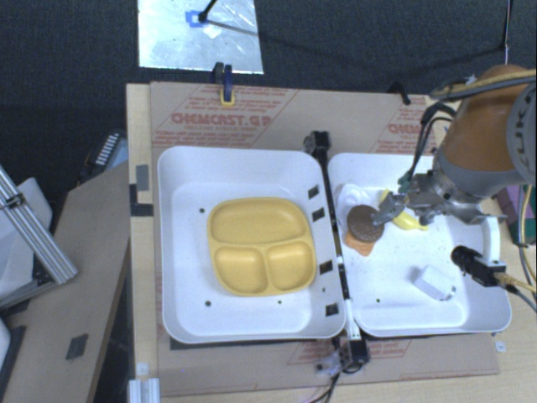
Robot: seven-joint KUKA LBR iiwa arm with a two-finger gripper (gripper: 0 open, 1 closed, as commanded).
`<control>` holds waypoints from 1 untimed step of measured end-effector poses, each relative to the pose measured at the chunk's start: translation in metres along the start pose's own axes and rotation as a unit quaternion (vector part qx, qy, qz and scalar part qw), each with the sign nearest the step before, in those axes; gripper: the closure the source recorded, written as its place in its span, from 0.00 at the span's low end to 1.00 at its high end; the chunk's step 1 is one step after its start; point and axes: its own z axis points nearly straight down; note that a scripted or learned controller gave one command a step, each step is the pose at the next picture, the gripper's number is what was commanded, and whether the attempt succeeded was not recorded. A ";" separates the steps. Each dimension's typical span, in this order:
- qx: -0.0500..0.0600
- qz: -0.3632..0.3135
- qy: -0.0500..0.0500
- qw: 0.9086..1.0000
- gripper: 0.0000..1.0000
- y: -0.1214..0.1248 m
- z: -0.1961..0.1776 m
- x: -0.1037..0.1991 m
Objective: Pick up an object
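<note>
Camera view: arm reaches in from the right over the right bin [470, 309], gripper [393, 209] low in the bin's upper left part, sitting right at a cluster of small items, likely because that's where the pickable stuff is piled. Can't tell if the fingers are open or closed, the wrist and cables hide them. Under and just beside the tip: a brown round disc [363, 222] with an orange piece [362, 247] touching its lower edge, a yellow item [408, 220] on the other side of the tip, a white lump [351, 195] above the disc near the bin wall. Likely target is the disc or the yellow item, can't say which. White block [431, 284] lies well apart lower in the same bin, free to reach. Left bin [180, 225] holds a yellow divided tray [254, 245], flat, centred. Crowding risk: items touch, so a grab may catch two or push one against the divider [331, 225] between bins.
</note>
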 end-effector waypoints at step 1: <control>-0.006 -0.001 -0.001 1.000 0.00 0.003 -0.006 0.000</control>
